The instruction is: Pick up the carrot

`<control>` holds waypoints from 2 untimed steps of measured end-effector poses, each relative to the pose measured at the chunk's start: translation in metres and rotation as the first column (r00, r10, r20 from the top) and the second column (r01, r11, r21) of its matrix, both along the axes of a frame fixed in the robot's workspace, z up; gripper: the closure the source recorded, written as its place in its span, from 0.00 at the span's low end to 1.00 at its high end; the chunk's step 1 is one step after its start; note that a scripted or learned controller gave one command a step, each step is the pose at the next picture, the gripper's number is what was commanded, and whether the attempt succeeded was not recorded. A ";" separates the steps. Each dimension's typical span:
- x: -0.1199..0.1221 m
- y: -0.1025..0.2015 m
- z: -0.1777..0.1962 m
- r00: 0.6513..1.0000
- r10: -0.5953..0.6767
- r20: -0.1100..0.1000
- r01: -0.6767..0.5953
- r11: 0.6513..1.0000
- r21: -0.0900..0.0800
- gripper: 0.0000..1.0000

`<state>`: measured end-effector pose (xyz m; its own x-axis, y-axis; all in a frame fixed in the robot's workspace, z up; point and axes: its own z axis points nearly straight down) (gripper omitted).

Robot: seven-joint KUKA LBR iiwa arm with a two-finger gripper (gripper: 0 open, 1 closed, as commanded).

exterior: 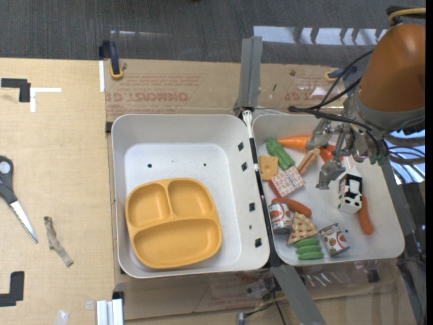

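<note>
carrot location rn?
Camera view: the carrot lies at the far edge of the right bin, beside the green pepper, just left of the end effector.

Light is bright and even, coming from overhead. The two white bins [183, 131] read clean and close to overexposed on their rims, with soft grey shading along the inner walls. The yellow divided plate [174, 221] casts only a faint shadow. Glare streaks the clear panel [325, 36] at the top right. The orange band of the arm [399, 63] looks soft and out of focus, being nearest the lens. The wooden bench [54, 181] stays sharp; the carpet [169, 12] is dim.
</note>
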<state>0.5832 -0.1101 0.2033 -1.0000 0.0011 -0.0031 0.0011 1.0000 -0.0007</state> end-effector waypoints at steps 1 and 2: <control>0.036 0.016 -0.098 0.999 0.050 0.007 -0.050 0.999 -0.001 0.00; 0.038 0.017 -0.088 0.998 0.054 0.011 -0.054 0.999 -0.002 1.00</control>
